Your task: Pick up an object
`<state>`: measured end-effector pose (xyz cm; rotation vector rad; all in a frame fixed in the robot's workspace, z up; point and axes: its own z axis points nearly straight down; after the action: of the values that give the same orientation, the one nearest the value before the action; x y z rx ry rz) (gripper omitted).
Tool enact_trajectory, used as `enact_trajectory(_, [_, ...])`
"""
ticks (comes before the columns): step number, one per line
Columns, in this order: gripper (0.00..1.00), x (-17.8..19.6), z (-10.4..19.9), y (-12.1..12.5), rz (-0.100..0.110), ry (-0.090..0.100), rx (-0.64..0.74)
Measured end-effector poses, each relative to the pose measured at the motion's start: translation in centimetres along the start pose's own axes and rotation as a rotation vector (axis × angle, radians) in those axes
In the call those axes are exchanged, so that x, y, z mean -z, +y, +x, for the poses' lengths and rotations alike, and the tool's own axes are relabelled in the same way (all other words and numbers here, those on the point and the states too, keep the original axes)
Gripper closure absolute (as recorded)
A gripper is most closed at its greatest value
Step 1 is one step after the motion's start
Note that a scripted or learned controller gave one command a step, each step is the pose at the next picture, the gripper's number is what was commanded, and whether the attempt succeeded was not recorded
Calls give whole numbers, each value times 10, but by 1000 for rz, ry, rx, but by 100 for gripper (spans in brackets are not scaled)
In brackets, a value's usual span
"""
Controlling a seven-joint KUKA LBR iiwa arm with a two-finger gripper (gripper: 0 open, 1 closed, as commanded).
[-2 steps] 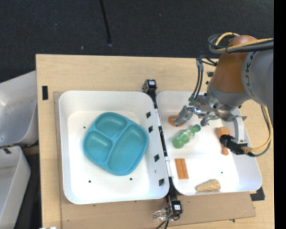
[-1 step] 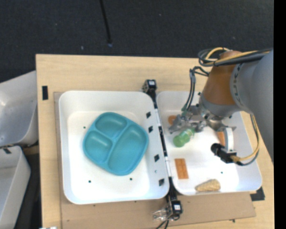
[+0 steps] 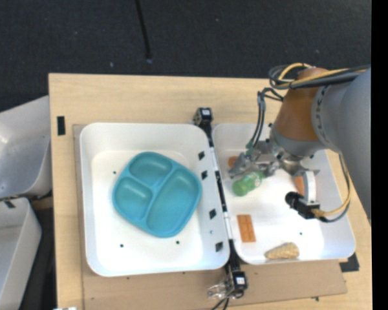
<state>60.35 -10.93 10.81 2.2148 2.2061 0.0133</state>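
Note:
In the right bin [image 3: 333,237] my gripper [image 3: 251,168] hangs low over a green rounded object [image 3: 244,185], right above and touching or nearly touching it. An orange flat piece [image 3: 246,228] lies toward the bin's front, and a tan bread-like piece [image 3: 282,252] rests near the front edge. A small orange bit [image 3: 233,162] peeks out left of the gripper, and another orange strip [image 3: 299,183] lies to its right, partly hidden by the arm.
The left bin [image 3: 90,237] holds a blue divided plate [image 3: 156,193]. A divider with black clips [image 3: 215,192] separates the bins. The grey arm with its orange band [image 3: 297,112] and cables covers the right bin's back right part.

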Motion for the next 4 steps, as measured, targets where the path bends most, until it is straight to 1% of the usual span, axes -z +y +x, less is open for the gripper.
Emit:
enact_trajectory(1, [100,12,-2,2,-5,-1,-6])
enact_trajectory(2, [100,69,7,5,11,5,7])
enact_trajectory(3, [100,123,9,18,10,4,7])
enact_trajectory(4, [100,178,7,20,11,4,8])
